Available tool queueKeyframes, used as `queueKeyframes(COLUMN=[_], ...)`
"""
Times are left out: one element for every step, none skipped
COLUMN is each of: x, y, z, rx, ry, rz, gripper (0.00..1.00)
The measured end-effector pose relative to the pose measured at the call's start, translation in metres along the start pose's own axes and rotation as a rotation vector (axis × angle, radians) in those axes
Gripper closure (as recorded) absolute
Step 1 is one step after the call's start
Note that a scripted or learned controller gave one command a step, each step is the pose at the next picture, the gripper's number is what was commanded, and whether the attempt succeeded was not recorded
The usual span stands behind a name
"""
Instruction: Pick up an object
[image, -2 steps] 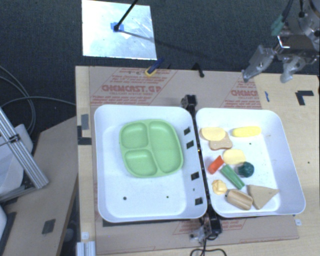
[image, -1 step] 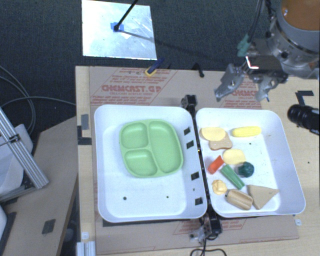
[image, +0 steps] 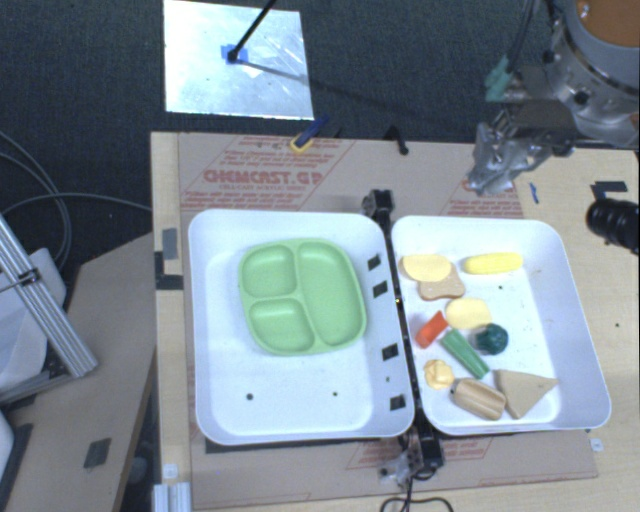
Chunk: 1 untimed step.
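Cardboard sheet underlies 2 white bins on dark carpet.

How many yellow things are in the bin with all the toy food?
4: one long piece at the back, a flat one left of it, a rounded one mid-bin, a small one near the front. Others may hide underneath.

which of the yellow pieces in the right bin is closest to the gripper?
The long yellow piece at the bin's far edge. It lies nearest the gripper; the other yellow pieces lie further toward the near side.

Bench, cardboard sheet, 2 white bins
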<state>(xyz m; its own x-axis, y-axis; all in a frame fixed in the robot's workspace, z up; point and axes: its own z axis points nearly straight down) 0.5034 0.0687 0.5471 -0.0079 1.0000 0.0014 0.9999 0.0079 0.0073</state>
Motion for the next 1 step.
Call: queueKeyframes(x=[0.0542], y=[-0.0192], z=[0.1418], rx=[0.020], ry=[-0.003], rz=[-0.001], gripper=[1.00])
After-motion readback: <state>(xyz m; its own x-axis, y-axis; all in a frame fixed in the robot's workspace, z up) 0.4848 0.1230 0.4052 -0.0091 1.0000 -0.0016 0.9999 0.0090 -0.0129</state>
